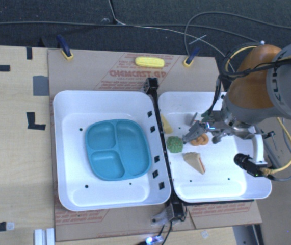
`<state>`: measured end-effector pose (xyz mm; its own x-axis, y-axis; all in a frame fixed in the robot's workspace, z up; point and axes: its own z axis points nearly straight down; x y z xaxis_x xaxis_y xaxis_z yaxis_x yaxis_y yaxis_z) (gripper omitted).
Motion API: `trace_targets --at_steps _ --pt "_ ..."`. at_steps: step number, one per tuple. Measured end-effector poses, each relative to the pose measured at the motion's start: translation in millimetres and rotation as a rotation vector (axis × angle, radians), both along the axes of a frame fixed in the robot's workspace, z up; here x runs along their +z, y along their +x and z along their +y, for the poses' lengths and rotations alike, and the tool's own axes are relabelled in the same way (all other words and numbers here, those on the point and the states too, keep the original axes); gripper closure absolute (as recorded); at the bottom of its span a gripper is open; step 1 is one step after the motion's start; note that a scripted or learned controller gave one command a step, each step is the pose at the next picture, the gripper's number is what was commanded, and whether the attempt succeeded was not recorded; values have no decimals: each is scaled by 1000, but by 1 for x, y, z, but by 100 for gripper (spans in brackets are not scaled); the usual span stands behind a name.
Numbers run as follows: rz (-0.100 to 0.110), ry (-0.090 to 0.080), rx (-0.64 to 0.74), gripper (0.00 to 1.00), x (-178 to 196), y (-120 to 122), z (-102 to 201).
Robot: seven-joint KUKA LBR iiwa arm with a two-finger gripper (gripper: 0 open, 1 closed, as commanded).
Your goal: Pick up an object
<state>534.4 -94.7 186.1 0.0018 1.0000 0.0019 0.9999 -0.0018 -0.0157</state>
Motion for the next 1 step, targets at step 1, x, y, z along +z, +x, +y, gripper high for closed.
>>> trace_targets --at_steps 1 --pt "-13 -1 3 0 7 3 0"
